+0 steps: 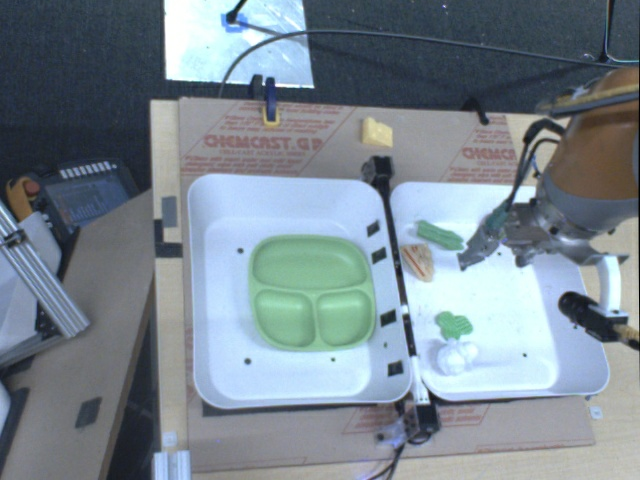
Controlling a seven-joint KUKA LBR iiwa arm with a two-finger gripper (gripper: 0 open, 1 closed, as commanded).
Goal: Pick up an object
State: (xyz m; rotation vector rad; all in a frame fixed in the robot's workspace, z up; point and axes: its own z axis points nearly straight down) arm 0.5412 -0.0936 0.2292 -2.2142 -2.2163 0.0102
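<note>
Pale green tray (308, 290), white bins (215, 298)

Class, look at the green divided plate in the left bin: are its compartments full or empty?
Empty. The green divided plate lies flat in the left bin, and all three of its compartments show bare green.

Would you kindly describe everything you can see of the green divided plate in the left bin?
The green divided plate is pale green, with the look of smooth moulded plastic, and a rounded-square outline. Raised ridges split it into three compartments: one wide one across the far side and two smaller ones side by side on the near side. It lies flat and right way up, roughly centred on the floor of the left white bin, with nothing in it. Nothing else touches it.
</note>
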